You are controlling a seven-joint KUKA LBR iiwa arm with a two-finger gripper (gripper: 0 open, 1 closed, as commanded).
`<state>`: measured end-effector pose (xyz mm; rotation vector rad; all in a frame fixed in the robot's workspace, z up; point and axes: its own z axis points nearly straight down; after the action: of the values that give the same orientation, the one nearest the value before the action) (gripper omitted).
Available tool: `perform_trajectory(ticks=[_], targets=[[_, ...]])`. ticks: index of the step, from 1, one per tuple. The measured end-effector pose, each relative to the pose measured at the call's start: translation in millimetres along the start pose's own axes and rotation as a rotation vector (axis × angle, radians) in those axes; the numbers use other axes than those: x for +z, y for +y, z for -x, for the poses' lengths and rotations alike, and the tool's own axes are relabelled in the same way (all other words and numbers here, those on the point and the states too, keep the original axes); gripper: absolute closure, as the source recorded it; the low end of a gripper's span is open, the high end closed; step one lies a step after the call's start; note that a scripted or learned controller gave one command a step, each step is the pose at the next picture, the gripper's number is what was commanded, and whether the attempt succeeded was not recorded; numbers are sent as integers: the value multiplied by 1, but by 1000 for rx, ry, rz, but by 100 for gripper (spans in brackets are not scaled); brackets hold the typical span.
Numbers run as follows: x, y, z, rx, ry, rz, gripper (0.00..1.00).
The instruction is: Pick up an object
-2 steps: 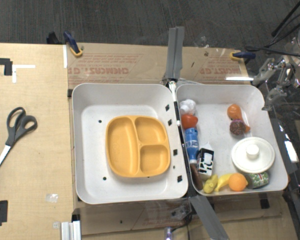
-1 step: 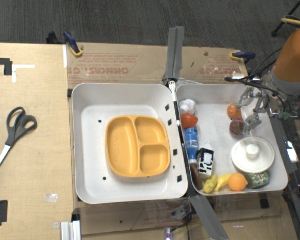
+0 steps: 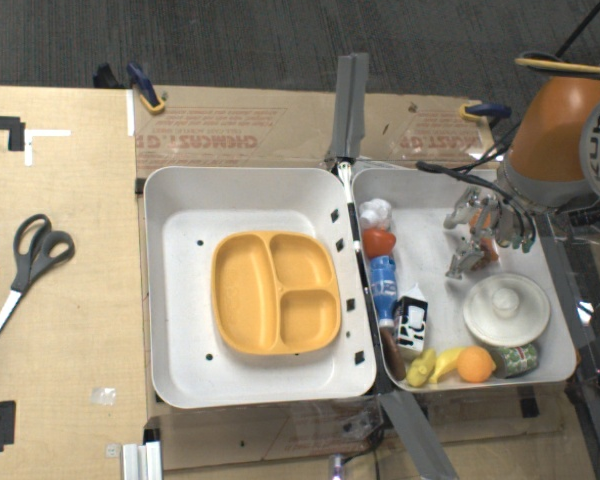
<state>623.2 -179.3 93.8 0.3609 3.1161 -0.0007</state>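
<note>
Two shallow white bins sit side by side on the bench: the left bin (image 3: 170, 298) holds a yellow divided plate (image 3: 276, 292), while the right bin (image 3: 555, 298) carries a row of small things along its left wall, among them a blue bottle (image 3: 383, 286) and a black-and-white box (image 3: 411, 324). Along its near edge lie a yellow banana (image 3: 432, 366) and an orange (image 3: 475, 364), with a white lidded bowl (image 3: 506, 308) just behind. The gripper (image 3: 477, 236) hangs over the right bin's far half, above the bowl, and scissors (image 3: 25, 268) lie on the bench well to the left.
</note>
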Motion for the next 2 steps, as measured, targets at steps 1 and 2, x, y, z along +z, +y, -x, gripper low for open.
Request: perform_trajectory(ticks=[1, 2], targets=[[-11, 1, 2, -4, -6, -1, 100], [-128, 43, -10, 86, 1, 0, 100]])
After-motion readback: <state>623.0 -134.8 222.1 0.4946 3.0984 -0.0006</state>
